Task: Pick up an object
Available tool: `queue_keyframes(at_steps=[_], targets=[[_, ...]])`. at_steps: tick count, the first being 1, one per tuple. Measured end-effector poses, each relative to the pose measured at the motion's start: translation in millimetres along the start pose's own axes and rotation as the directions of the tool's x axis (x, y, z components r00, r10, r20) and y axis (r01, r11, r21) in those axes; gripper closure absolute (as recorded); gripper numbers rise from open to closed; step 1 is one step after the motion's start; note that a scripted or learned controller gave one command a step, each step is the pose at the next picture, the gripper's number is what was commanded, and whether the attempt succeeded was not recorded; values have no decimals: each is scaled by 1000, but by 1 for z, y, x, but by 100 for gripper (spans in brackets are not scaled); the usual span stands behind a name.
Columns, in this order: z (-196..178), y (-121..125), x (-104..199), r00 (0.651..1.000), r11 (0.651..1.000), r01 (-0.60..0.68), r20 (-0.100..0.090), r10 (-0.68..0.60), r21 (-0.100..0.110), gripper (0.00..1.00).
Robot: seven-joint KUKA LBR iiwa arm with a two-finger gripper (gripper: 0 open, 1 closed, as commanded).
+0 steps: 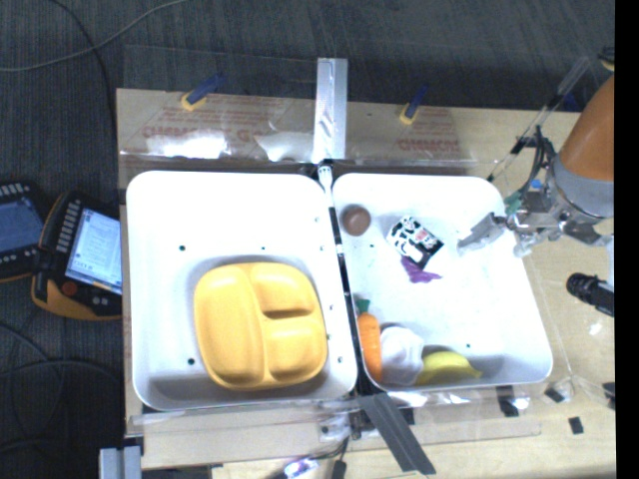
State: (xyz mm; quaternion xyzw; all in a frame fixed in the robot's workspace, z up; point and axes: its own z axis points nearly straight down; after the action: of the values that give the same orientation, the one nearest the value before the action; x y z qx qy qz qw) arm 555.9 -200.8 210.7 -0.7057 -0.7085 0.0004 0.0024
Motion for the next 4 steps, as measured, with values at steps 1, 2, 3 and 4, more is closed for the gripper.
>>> queue_keyframes(at_steps=[1, 2, 3, 4], targets=[[49, 41, 70, 998, 998, -66, 1, 66, 1, 0], [44, 12, 70, 1000, 1000, 21, 6, -21, 1, 0], [120, 56, 92, 996, 996, 87, 9, -87, -7, 0], [112, 55, 93, 996, 996, 87, 5, -87, -3, 100]])
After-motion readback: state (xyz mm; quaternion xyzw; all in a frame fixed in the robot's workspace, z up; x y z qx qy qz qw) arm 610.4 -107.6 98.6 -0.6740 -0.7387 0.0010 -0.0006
